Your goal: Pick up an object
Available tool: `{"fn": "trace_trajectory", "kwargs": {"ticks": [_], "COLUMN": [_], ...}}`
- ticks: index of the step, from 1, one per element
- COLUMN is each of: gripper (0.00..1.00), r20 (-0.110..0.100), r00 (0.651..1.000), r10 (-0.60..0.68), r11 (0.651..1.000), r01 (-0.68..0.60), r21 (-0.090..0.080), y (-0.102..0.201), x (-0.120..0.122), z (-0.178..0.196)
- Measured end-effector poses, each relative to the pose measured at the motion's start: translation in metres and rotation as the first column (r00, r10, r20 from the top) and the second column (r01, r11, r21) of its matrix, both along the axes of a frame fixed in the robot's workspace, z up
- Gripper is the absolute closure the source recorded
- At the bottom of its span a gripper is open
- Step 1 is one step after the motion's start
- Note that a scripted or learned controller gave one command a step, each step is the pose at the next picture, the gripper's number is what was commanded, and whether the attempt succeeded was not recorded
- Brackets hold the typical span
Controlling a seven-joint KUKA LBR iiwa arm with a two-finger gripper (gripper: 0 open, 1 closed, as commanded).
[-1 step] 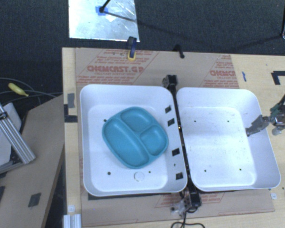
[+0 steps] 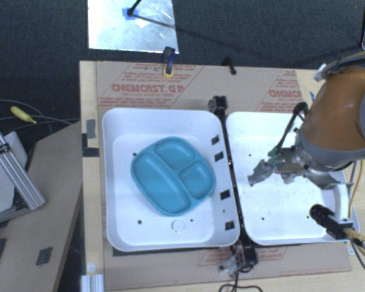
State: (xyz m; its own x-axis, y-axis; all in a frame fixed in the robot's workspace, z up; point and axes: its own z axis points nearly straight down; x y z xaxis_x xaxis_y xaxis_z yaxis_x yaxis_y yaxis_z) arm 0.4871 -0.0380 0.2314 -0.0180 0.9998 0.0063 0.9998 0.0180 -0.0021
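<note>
A blue divided plate (image 2: 172,175) lies flat in the middle of the left bin (image 2: 118,163). My gripper (image 2: 257,175) hangs low over the middle of the right bin (image 2: 261,224), reaching in from the right and pointing left. It is well apart from the plate, across the wall between the bins. A small greenish patch shows near the gripper's base, and I cannot make out what it is.
A small pale ring (image 2: 178,225) lies near the left bin's front edge. Black clips (image 2: 221,157) line the divider between the bins. The grey and orange arm (image 2: 340,120) covers the right bin's right side. Cardboard (image 2: 146,84) lies under both bins.
</note>
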Motion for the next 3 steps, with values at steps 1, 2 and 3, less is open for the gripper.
{"fn": "trace_trajectory", "kwargs": {"ticks": [1,2,3], "gripper": [0.00,1.00,1.00], "r20": [0.006,0.007,0.007], "r00": [1.000,1.000,1.000], "r10": [-0.005,-0.012,-0.008], "r11": [1.000,1.000,1.000], "r01": [0.005,0.012,0.008], "r21": [-0.004,-0.005,-0.003], "y": [0.077,0.072,0.128], "x": [0.000,0.001,0.000], "z": [0.024,0.034,0.067]}}
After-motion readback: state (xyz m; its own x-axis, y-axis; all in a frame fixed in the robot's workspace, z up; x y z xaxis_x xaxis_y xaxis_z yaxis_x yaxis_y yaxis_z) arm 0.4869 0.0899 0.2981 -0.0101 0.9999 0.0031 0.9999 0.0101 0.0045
